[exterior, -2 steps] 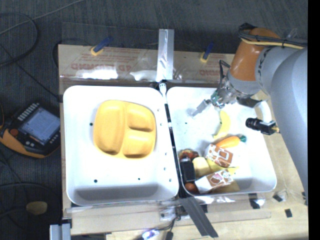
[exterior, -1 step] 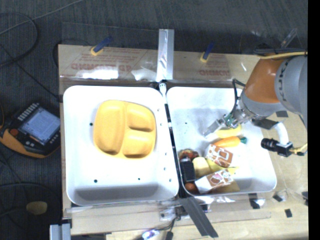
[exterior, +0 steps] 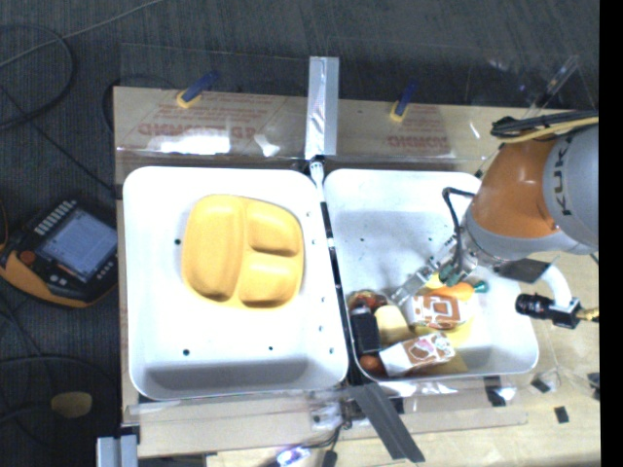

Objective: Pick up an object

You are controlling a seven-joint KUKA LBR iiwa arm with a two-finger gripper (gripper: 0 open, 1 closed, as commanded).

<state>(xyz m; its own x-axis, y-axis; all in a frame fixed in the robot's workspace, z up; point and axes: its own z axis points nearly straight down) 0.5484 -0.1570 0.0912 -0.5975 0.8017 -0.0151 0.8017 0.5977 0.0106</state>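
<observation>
the bench point(exterior: 224, 436) carries 2 shallow white bins side by side, so goods can be lifted from one and dropped in the other. the left bin point(exterior: 156, 358) holds 1 item, a yellow compartment tray point(exterior: 241, 249) lying flat near its middle, well apart from the walls. the right bin point(exterior: 389, 202) has its contents heaped in the near corner against the divider: a white carton with an orange square print point(exterior: 435, 309), a brown-and-white packet point(exterior: 419, 353), a black block point(exterior: 365, 329) and small round pieces (too jumbled to name). the arm point(exterior: 516, 202) reaches in from the right with the gripper point(exterior: 440, 272) low over the heap's far edge, just beside the carton, placed for a pick from the pile. whether its fingers are apart or together cannot be told; nothing is seen held.
</observation>
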